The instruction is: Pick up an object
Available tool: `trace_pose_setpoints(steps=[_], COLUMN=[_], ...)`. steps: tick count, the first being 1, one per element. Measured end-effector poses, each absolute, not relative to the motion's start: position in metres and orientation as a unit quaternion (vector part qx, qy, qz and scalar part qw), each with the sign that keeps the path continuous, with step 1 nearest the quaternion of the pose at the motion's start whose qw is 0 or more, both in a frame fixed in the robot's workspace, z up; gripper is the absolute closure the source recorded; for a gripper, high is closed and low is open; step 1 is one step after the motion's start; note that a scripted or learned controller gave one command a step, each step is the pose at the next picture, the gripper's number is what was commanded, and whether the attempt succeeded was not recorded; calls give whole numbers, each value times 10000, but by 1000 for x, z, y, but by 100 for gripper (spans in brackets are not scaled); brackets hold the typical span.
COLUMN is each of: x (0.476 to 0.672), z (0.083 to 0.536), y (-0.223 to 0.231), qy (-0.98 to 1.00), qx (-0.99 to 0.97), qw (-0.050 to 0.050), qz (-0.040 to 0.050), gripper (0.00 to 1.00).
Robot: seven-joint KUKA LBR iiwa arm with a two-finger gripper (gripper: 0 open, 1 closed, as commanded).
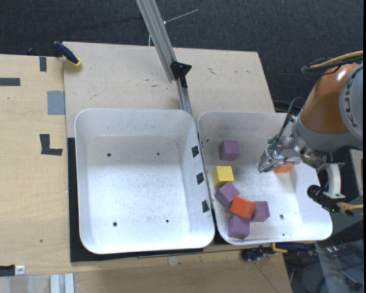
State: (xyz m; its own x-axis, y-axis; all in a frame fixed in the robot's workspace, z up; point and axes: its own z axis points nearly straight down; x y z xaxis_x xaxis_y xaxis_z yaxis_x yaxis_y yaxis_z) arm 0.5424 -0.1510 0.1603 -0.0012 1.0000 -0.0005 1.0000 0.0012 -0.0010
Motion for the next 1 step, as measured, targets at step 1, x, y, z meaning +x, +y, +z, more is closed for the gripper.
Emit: trace_pose_setpoints(steps=[1], x=[540], z=[204], y=[-156], qy=[-7075], qx=[-7068], qw=[-16], qz=[-7], gripper=[100])
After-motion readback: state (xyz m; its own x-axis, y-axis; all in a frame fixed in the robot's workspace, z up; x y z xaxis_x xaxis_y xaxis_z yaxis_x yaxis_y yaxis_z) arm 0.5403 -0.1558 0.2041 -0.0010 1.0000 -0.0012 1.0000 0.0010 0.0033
